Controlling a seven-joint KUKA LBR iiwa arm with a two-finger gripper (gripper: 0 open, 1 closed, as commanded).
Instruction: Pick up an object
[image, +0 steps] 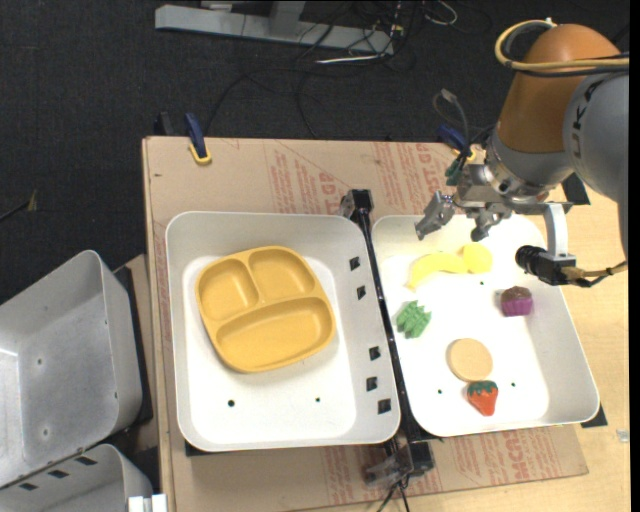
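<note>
Currently the arm (560, 90) holds its gripper (459, 216) over the far edge of the right bin (560, 400), jaws spread wide and gripping nothing. Just below them lies the likeliest target, a yellow banana (447, 266): smooth, curved, flat on the bin floor beside a green piece (413, 319). To do this well, the jaws should come straight down across the banana's narrow middle, not along its length, and clear of the bin wall. A purple piece (516, 301), a tan disc (469, 358) and a strawberry (483, 397) lie further off.
</note>
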